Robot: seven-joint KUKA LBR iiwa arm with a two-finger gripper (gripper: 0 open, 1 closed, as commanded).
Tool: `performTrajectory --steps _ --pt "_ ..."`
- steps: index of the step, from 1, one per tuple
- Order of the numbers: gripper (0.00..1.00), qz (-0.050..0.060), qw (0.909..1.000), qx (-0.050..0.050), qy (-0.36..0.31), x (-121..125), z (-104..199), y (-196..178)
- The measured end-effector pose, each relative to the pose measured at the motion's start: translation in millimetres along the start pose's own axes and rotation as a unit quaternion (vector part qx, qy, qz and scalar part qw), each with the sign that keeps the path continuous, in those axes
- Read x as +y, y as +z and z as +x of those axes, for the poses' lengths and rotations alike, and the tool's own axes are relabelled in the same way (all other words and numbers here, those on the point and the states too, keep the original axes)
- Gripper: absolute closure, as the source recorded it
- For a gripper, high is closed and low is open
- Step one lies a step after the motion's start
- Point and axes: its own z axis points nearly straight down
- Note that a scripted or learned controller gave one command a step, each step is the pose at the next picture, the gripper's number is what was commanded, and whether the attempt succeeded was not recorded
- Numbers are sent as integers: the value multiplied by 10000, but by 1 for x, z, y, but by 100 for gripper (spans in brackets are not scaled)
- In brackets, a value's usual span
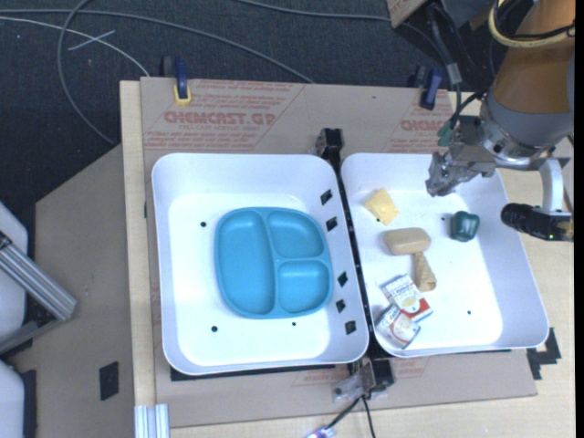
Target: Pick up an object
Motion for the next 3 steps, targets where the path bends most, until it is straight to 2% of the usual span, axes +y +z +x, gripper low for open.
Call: performTrajectory --steps 1,2,3 --pt "100 4 10000 4 -4 7 53 -4" --pt "100 7 10000 4 -4 23 108 10" --pt "100 9 10000 2 3 27 150 18"
